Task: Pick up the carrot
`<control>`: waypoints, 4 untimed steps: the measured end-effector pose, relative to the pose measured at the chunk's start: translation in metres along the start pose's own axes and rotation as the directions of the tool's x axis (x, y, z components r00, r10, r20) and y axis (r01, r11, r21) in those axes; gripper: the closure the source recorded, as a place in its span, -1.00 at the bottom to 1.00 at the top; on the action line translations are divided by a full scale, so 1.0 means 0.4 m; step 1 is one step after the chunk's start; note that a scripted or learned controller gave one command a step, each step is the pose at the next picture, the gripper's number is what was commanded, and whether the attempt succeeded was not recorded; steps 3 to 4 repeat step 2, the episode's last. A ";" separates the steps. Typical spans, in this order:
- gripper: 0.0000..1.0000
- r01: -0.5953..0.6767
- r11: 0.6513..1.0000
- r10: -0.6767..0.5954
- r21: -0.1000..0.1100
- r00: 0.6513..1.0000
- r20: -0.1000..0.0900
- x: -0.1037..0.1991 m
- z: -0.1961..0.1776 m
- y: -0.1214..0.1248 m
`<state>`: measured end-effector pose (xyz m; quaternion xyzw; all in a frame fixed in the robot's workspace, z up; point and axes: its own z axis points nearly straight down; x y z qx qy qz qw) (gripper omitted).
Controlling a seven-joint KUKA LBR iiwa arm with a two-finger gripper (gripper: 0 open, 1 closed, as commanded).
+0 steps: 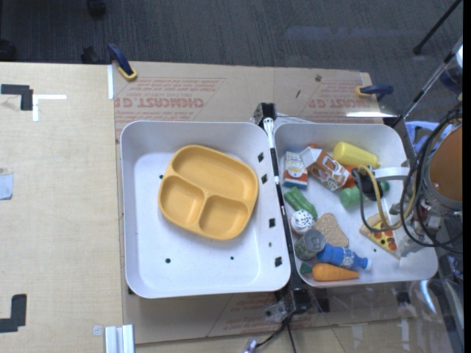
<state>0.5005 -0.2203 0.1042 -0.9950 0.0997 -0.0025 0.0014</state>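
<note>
The carrot (335,273) is orange and lies on its side at the front edge of the right bin (412,267). It sits just in front of a blue bottle (343,257). My gripper (403,228) hangs at the right side of that bin among black cables, below the arm's orange band (449,164). It is up and to the right of the carrot, about a hand's width away, and nothing touches the carrot.
The right bin is crowded: a pizza slice (379,234) beside the gripper, a grey can (313,241), a cookie (335,229), a green pickle (298,200), two small cartons (294,169) and a yellow fruit (355,154). The left bin (140,219) holds a yellow divided plate (208,192).
</note>
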 end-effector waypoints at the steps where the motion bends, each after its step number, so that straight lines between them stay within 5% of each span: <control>1: -1.00 -0.001 1.000 0.001 0.002 1.000 0.002 0.015 -0.019 -0.007; 4: -1.00 -0.002 1.000 0.002 0.003 1.000 0.005 -0.039 -0.017 -0.011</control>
